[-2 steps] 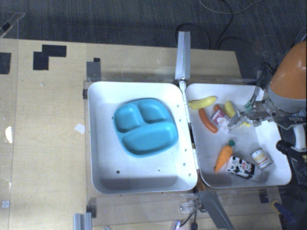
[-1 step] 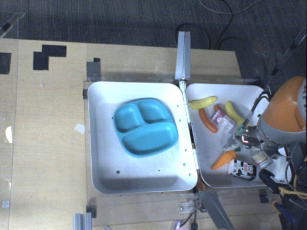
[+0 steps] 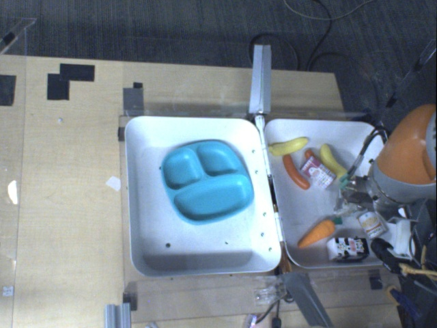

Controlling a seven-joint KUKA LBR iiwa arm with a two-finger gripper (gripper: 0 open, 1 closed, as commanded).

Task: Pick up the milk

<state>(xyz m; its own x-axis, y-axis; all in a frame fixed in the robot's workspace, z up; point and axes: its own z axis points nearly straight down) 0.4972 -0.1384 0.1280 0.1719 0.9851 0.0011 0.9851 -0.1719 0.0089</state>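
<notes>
The milk is a small white carton with black patches, lying at the front of the right bin, just right of a carrot. My gripper hangs low over the right side of that bin, behind and above the carton and apart from it. The grey wrist with its orange band reaches in from the right and hides part of the bin's right side.
In the right bin lie two yellow bananas, a red sausage, a red-and-white packet and a small white container. The left bin holds a blue divided plate. A metal post stands behind the bins.
</notes>
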